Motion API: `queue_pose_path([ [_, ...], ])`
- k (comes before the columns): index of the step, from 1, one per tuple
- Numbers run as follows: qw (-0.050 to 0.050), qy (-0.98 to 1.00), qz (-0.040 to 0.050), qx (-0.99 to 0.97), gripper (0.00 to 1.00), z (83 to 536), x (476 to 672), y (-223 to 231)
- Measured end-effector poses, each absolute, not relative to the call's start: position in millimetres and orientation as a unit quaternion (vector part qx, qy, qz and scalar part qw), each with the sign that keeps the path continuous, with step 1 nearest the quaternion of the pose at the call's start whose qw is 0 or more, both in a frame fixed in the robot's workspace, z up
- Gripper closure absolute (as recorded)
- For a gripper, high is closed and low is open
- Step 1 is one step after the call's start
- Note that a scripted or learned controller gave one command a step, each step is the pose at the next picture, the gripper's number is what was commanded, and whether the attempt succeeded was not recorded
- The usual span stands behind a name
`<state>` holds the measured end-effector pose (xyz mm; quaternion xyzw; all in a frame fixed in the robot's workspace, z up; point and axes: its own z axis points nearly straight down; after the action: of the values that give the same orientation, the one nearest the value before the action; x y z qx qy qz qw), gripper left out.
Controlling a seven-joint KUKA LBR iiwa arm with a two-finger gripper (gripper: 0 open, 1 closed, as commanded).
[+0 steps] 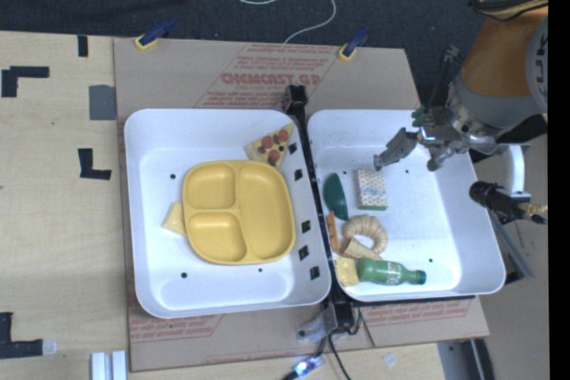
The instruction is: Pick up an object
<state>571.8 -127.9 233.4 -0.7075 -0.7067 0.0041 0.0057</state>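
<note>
Camera view from above shows my hand (411,152) over the far part of the right bin (463,276), fingers spread apart and gripping nothing. Red print on the cardboard sheet (267,71) under both bins is too blurred to read. Just left and nearer than my hand lies a small speckled packet (371,189). Nearer still sit a dark green piece (335,195), a pale ring-shaped pastry (367,233) and a green bottle (388,272) lying on its side by the near wall. Bare white floor stays open along the right wall. The left bin (142,191) holds a yellow divided plate (239,211) and a pizza slice (272,144) at its far right.
</note>
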Motion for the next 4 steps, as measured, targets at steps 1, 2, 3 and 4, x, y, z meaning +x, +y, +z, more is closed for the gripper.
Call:
queue_pose_path([
  [1, 0.001, -0.708, 0.0005, -0.706, 0.0, 239.9, 574.2, -127.9],
  [2, 0.002, -0.707, 0.0024, -0.707, 0.0, 189.3, 564.1, -130.5],
  [3, 0.003, -0.707, 0.0027, -0.707, 0.0, 124.5, 563.3, -132.2],
  [4, 0.0, -0.708, 0.001, -0.707, 0.0, 83.1, 563.3, -131.8],
])
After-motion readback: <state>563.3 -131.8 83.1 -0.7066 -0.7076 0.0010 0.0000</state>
